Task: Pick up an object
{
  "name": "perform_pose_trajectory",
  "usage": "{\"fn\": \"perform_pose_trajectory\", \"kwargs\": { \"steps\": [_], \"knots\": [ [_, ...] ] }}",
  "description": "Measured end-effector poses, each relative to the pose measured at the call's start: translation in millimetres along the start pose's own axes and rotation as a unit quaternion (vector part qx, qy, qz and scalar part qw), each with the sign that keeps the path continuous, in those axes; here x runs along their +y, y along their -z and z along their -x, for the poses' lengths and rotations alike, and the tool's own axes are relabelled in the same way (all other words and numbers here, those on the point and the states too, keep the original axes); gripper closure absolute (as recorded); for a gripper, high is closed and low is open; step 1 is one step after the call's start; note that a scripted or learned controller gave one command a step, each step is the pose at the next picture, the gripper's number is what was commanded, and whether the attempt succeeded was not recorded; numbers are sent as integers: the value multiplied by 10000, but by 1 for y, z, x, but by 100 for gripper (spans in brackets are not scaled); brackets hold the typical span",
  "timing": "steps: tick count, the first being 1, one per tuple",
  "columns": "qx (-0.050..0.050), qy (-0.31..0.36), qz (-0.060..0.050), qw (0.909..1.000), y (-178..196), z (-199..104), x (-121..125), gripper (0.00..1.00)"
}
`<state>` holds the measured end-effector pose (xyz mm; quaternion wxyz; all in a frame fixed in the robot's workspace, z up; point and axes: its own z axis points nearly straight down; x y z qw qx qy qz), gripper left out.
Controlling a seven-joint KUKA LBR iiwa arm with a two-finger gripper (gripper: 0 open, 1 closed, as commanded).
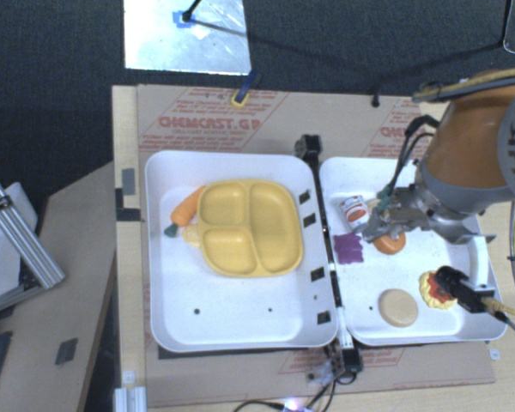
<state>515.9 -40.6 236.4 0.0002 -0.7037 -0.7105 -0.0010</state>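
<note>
My gripper (383, 230) hangs low over the right bin (472, 333), near its middle. Just below and to the right of it lies an orange round piece (392, 245), partly covered by the gripper; whether they touch I cannot tell. A small white and red can (353, 209) lies to the gripper's left. A purple piece (348, 248) lies flat near the bin's left wall. A tan disc (398, 307) rests toward the front. A yellow and red piece (430, 288) sits at the front right.
The left bin (176, 316) bears a yellow divided plate (245, 227), with an orange carrot (185, 206) by the plate's left rim. A black divider (322, 230) runs between the bins. The arm (476, 144) reaches in over the right bin's back right.
</note>
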Motion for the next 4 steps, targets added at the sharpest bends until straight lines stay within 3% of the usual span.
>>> {"fn": "perform_pose_trajectory", "kwargs": {
  "steps": [1, 2, 3, 4],
  "knots": [
    [2, 0, 1, 10000, -2, -47, 3, 100],
    [0, -7, -8, 10000, -20, -80, -10, 100],
    [-6, -20, 6, 10000, -17, -84, 4, 100],
    [-5, -41, 6, 10000, -3, -79, -1, 100]
  ]
}}
